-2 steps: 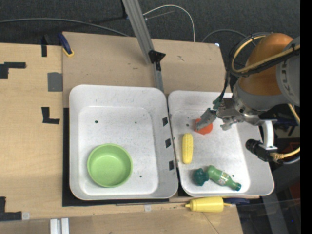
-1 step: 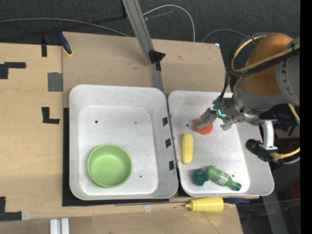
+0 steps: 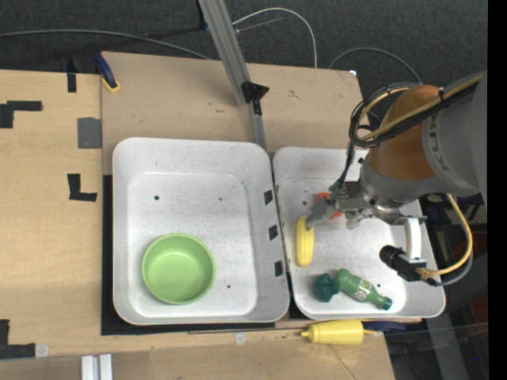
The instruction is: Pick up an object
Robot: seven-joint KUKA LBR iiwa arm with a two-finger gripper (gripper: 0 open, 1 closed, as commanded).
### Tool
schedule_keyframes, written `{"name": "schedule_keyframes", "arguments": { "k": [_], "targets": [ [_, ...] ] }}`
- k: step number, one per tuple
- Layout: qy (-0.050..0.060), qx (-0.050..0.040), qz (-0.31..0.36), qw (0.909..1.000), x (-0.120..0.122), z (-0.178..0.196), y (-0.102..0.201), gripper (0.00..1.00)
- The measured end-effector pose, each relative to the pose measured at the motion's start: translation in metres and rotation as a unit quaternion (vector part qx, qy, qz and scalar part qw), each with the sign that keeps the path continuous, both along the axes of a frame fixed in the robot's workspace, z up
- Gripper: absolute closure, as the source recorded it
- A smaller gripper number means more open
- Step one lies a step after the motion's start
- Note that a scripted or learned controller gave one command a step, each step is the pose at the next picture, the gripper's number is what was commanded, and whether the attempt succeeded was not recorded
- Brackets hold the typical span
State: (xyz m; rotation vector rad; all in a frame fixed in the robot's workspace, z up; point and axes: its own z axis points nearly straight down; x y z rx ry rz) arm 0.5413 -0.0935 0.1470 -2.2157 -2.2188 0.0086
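A tan wooden bench carries two shallow white bins, rounded at the corners and lightly speckled. Nearest, one yellow bottle lies on the bench edge just below the right bin. Inside that bin lie one green bottle, glossy and on its side, and one yellow banana, smooth and curved. The left bin holds one round green bowl. My gripper hangs just above the banana; I cannot tell how my jaws stand.
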Motion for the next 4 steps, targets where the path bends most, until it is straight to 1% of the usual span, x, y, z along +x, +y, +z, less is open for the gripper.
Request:
{"name": "schedule_keyframes", "arguments": {
  "k": [1, 2, 3, 4],
  "targets": [
    [0.0, -0.0001, 0.0, 1.0, -0.002, -0.054, 0.001, 0.0],
    [-0.001, 0.0005, 0.001, 1.0, -0.001, -0.042, 0.001, 1.0],
    [-0.005, -0.0003, 0.0, 1.0, 0.003, 0.001, 0.002, 1.0],
    [-0.006, -0.0004, 0.001, 1.0, 0.007, 0.057, 0.012, 1.0]
  ]
}}
